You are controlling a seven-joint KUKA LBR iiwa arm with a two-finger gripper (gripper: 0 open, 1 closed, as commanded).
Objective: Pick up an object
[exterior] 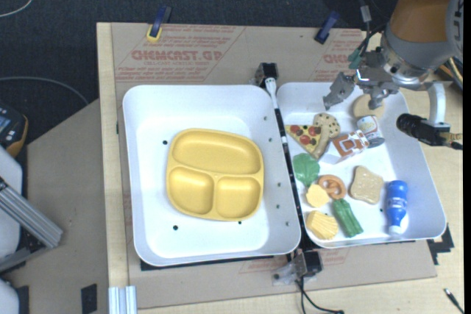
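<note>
Many toy foods (335, 180) lie packed close together in the right bin (423, 180). The gripper (358, 93) hangs over the far end of that bin, above a round tan piece (362, 106). Its two fingers (338, 94) are spread apart with nothing between them. A blue bottle (396, 205) lies near the bin's right edge. The left bin (140, 158) holds a yellow tray (215, 174), with white floor all around it.

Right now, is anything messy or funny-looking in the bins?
Nothing is spilled or broken. The right bin is just crowded: the pizza slice, cookie, pretzel, bread and blue bottle lie jumbled close together. The yellow tray sits tidy in the left bin.
</note>
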